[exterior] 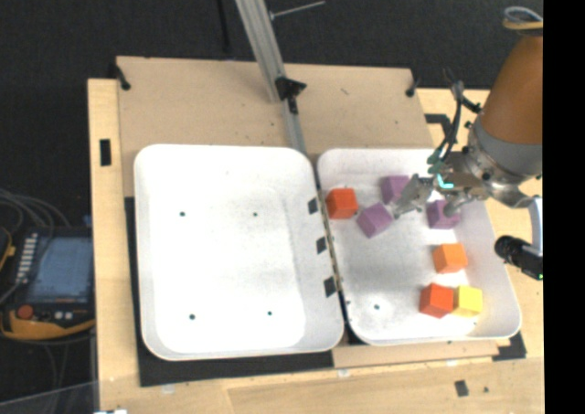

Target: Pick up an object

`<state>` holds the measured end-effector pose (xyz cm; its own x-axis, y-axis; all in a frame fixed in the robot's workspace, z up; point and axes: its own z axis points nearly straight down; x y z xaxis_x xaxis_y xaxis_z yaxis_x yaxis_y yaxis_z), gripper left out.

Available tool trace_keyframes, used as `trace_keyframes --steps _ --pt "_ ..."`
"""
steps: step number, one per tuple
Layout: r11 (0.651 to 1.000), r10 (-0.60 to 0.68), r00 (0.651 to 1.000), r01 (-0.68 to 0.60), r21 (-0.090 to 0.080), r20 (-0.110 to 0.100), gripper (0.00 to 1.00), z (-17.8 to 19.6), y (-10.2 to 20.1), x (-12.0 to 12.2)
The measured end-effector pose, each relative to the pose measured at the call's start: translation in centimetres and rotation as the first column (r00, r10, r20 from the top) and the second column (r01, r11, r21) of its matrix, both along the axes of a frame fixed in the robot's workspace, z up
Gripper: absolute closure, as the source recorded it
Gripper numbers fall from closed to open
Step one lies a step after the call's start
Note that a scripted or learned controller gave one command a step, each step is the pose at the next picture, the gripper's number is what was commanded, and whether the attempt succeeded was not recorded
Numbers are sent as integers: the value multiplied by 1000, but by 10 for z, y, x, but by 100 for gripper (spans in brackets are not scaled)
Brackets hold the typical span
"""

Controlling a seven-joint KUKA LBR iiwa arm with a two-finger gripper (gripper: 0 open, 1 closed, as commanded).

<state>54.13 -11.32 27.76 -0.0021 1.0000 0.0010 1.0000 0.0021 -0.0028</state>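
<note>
Nearest you, at the lower right of the frame, an orange-red cube point(438, 299) touches a yellow cube point(470, 300) in the right bin point(366, 316); an orange cube point(449, 258) sits above them; higher up you see three purple cubes point(374, 219) and another orange cube point(342, 203); the gripper point(430, 195) hovers among the purple ones, fingers spread, holding nothing; the left bin point(228, 248) lies beside it on the surface point(210, 92).

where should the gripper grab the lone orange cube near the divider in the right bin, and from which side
Probably from straight above, closing on two opposite vertical faces of the small orange cube. It rests flat on the floor of the right white bin, with bare floor around it. Its left face is near the bin's inner wall, so fingers on the near and far faces look safer. The purple cube lies to its right, apart.
</note>
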Motion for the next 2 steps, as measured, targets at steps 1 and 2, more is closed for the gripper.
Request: trace_keyframes --steps 1,2 --pt "1000 -2 1000 2 -1 4 0 2 0 1" --pt "1000 -4 1000 4 -2 -3 0 -61 -2 4"
